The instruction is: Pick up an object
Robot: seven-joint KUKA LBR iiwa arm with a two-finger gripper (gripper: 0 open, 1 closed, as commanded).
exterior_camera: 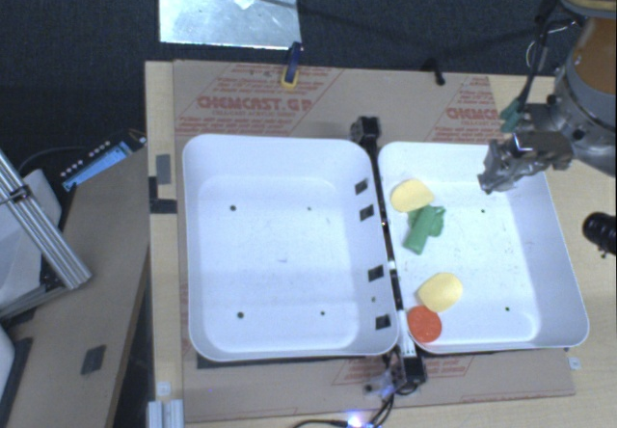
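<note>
Green toy [423,229] lies in the right bin [540,253] between two yellow lumps, well left of the claw [499,173] hanging above with nothing in it, so I think it must next move over and drop down.

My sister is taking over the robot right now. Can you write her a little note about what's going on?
Hand: above the right bin, near its far side, holding nothing that I can see.
Things: all four lie in the right bin by the divider. Yellow piece farthest back, green toy just in front of it, second yellow piece nearer, orange ball in the front corner.
Done: nothing picked yet.
Left: lower onto one thing, grip it, lift.
</note>
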